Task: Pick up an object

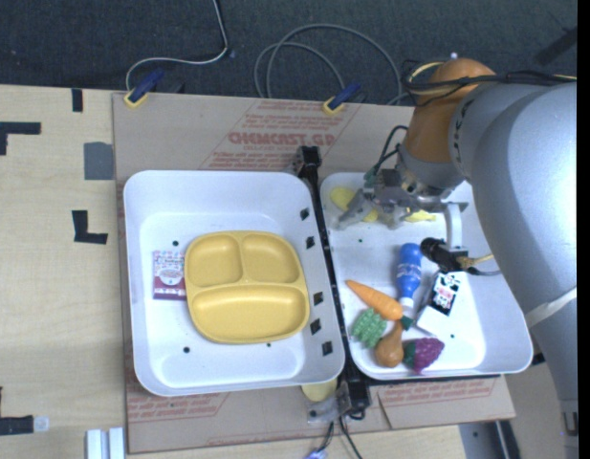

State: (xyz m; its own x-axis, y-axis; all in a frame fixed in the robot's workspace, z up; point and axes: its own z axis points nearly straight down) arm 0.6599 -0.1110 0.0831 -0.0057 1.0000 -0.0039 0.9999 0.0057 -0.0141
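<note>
One fixed camera sitting above the counter (46, 256), looking down at a slant, taking in both white bins, left bin (142, 208) and right bin (500, 338), at middling range, dark floor showing along the top, grey arm (524, 180) reaching in from the right.

Arm reaching in from right, end effector (376, 208) low.

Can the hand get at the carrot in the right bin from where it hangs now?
Probably yes. The hand sits over the upper part of the right bin, and the carrot lies just below it, uncovered on top. The blue bottle and green toy crowd its sides.
</note>
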